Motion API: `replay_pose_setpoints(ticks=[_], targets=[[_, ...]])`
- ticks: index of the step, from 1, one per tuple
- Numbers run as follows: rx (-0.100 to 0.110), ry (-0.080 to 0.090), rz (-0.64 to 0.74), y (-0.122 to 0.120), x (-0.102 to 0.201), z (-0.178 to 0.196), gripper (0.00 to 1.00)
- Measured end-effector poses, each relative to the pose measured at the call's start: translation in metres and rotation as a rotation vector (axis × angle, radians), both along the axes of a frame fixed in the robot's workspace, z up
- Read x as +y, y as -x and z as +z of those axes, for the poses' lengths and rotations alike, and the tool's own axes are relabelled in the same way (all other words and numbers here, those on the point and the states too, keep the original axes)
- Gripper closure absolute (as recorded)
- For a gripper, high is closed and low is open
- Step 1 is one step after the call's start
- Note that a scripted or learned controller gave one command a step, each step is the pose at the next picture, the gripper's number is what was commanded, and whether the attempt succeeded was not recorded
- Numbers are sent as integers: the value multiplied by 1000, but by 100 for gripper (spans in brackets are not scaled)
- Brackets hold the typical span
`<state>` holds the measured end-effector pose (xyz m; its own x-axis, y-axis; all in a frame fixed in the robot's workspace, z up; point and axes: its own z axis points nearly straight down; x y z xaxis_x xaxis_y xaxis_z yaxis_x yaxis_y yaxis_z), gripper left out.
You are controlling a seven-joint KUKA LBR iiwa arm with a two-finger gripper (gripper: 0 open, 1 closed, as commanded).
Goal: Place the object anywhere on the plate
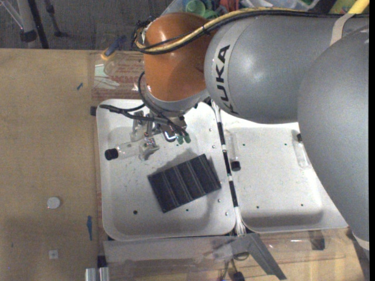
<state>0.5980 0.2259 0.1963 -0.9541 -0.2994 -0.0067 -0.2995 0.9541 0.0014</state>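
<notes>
My arm [263, 69] comes in from the right and crosses over the right bin [275, 198]. The orange band [173, 63] hangs above the far part of the left bin [117, 215]. Under the band my claw [153, 138] points down into this bin, near its far middle. From this angle the wrist hides much of the claw, so I cannot tell if it is wide or narrow, and I cannot tell if it holds something.

The object [123, 151] is small and looks clear, with a black cap [110, 154] at its left end. It lies on the floor of the left bin, just left of my claw. Its right end reaches close to the claw, but I cannot tell if they touch.

The plate [184, 183] is dark, with ribs, and lies flat and turned a little in the same bin, nearer than my claw and a little to the right. The object is apart from the plate, to its far left.

On the bench [47, 127], left of the bins, lies a small round disc [53, 202].
</notes>
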Motion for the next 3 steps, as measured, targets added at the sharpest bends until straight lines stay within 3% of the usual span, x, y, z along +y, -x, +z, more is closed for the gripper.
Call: replay_pose_setpoints(ticks=[1, 2, 3], targets=[[5, 1, -62, 71, -4, -32, 100], [1, 0, 25, 34, 0, 32, 100], [4, 2, 34, 103, -46, 37, 100]])
